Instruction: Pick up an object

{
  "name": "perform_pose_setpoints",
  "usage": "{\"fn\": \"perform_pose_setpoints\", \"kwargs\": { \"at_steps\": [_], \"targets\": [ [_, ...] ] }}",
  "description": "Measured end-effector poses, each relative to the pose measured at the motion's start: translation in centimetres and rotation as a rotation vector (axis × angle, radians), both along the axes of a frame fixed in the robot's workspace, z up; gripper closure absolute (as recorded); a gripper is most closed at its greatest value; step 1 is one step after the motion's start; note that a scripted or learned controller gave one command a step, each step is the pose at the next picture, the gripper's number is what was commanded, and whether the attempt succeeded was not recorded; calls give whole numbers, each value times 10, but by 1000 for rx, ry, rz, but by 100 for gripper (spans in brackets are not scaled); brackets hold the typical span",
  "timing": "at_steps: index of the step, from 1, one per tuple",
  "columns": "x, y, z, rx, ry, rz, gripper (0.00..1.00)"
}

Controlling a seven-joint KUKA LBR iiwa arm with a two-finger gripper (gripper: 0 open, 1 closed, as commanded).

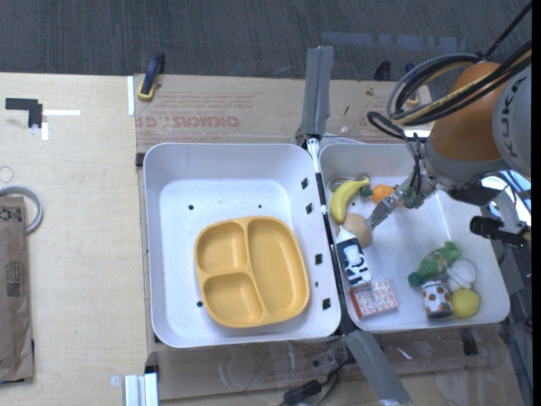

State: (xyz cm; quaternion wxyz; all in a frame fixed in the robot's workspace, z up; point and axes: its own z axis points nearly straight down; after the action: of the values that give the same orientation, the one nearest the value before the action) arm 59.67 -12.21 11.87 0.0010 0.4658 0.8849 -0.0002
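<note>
My gripper [378, 216] reaches down and to the left into the right bin [482, 227], its tip right beside a tan round object [357, 226] near the bin's left wall. A yellow banana [347, 197] lies just above that object. A small orange piece [385, 193] sits by the gripper's upper side. Nothing shows in the gripper's hold. The arm's orange band [469, 112] hangs over the bin's back right corner.
Lower in the right bin lie a black-and-white box [356, 263], a red-and-white packet [374, 298], a green toy [435, 260], a small can [436, 299], a lemon [465, 303] and a white ball [461, 272]. The left bin [169, 227] holds a yellow divided plate [251, 271].
</note>
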Motion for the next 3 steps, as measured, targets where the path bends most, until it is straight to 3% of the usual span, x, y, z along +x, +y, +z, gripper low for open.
{"fn": "perform_pose_setpoints", "kwargs": {
  "at_steps": [1, 2, 3],
  "targets": [
    [34, 1, -10, -12, -39, -32, 0],
    [62, -8, -25, -1, 3, 82, 0],
    [64, -9, -15, -3, -5, 82, 100]
  ]
}}
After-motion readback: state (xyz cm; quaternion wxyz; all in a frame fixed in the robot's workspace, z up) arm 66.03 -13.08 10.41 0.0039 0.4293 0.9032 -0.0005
